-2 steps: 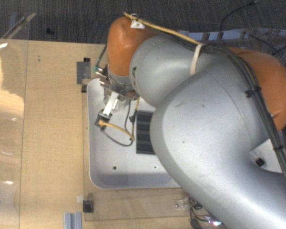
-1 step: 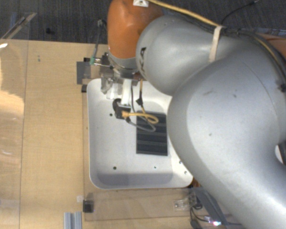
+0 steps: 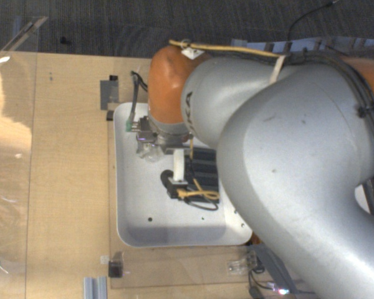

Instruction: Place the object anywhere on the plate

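My gripper (image 3: 148, 147) hangs low over the far left part of a shallow white bin (image 3: 174, 229), just under the orange wrist band (image 3: 165, 86). Its tip is pale and blurred against the white floor, and I make out no object at it. The big grey arm (image 3: 287, 167) covers the right half of the view and hides whatever lies beneath it. The bare part of the bin floor holds only a tiny dark speck (image 3: 150, 218).
The wooden bench top (image 3: 50, 167) stretches to the left of the bin. Small dark brackets sit at the bin's far left corner (image 3: 110, 92) and near left corner (image 3: 115, 268). A clear panel edge (image 3: 25, 33) stands at the far left.
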`<move>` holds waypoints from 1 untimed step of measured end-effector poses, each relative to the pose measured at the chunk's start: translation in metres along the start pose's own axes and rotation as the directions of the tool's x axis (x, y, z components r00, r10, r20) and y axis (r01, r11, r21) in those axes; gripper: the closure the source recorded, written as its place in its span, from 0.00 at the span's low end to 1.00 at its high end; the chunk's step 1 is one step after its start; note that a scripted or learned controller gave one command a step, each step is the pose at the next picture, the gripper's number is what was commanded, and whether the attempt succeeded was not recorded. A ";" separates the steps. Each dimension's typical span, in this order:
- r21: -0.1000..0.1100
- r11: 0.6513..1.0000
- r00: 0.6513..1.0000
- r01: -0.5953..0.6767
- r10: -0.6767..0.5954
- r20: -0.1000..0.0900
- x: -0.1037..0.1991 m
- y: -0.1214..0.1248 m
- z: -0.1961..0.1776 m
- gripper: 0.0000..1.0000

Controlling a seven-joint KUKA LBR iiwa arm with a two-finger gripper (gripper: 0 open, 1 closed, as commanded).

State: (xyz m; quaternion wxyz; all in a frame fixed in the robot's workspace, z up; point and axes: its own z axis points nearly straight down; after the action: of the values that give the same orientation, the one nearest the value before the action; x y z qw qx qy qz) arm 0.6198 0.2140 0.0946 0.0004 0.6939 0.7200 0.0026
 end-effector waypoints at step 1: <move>-0.013 0.955 0.955 0.297 -0.297 -0.003 0.025 -0.128 0.002 1.00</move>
State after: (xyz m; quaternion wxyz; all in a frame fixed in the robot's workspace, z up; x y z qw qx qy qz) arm 0.4913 0.2337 0.0922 0.0034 0.5781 0.8159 0.0088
